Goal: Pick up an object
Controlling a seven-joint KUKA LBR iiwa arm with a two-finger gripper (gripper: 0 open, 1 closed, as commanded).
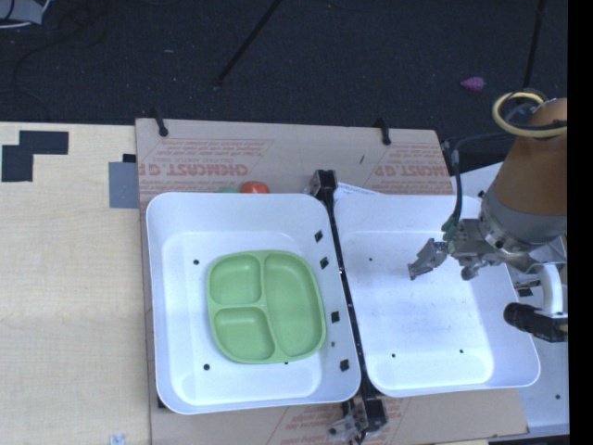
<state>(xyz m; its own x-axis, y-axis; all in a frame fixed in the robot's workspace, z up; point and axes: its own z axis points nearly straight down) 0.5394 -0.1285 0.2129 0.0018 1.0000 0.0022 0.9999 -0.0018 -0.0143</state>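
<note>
A light green plastic tray (266, 306) with three compartments and rounded corners is lying flat in the left shallow white bin (176, 248). The tray is smooth and matte, with one long compartment on its right side and two smaller ones on its left. Its long axis is running roughly from the far edge of the bin toward the near edge, slightly tilted.

The grey metal two-finger gripper (426, 260) is hanging over the right shallow white bin (435, 360), well apart from the tray. It is pointing left, toward the black divider (338, 286) between the bins. Nothing is lying between its fingers; whether it is open or closed, one cannot tell.

A small red round object (254, 188) is peeking behind the far rim of the left bin, on the brown cardboard sheet (278, 160).
</note>
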